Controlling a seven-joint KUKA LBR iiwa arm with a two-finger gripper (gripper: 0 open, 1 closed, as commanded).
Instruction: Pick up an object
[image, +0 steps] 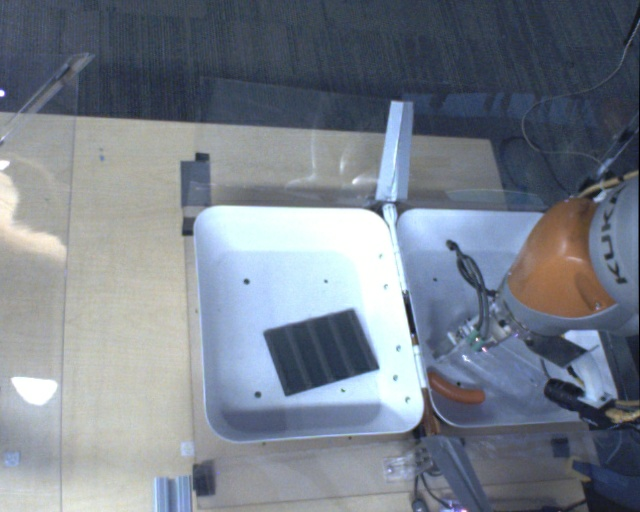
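Observation:
A dark ribbed rectangular pad (321, 351) lies flat and slightly turned in the left bin (230, 240), towards its front. In the right bin (430, 240), a reddish-orange sausage-shaped object (456, 389) rests against the front left corner. My gripper (472, 337) reaches down into the right bin, just above and to the right of that object. A clear, glassy item (500, 365) seems to lie beside and under the gripper, but its outline is hard to make out. The orange band of the arm (560, 265) hides much of the right bin.
A metal divider post (394, 150) rises behind the seam between the bins. Black cables (466, 268) hang by the wrist. Brackets and clamps (196, 182) sit at the bin corners. The wooden bench (100, 300) spreads out to the left.

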